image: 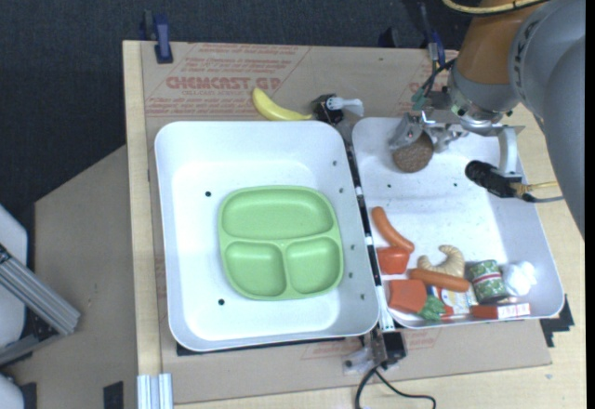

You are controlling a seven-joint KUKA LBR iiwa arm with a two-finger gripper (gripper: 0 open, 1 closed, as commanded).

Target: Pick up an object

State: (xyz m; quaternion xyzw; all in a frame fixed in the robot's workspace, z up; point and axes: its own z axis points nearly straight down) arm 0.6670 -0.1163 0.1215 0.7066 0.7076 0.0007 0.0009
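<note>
My gripper [418, 139] hangs over the far left corner of the right bin [521, 221]. Directly at its tip is a brown rounded lump [412, 157], touching or nearly touching the gripper. Whether the lump rests on the bin floor or is lifted is unclear. Further objects lie at the near end of the same bin: a red sausage [390, 229], a red block [395, 260], a carrot [439, 279], a beige knobbly piece [446, 257], a small green can [484, 280] and a flat red and white box [495, 310].
The left bin [186, 165] holds a green divided tray [279, 242]. A banana [277, 108] and a small black and white object [337, 106] lie on the bench behind the bins. The bins' shared wall [358, 203] runs just left of the gripper.
</note>
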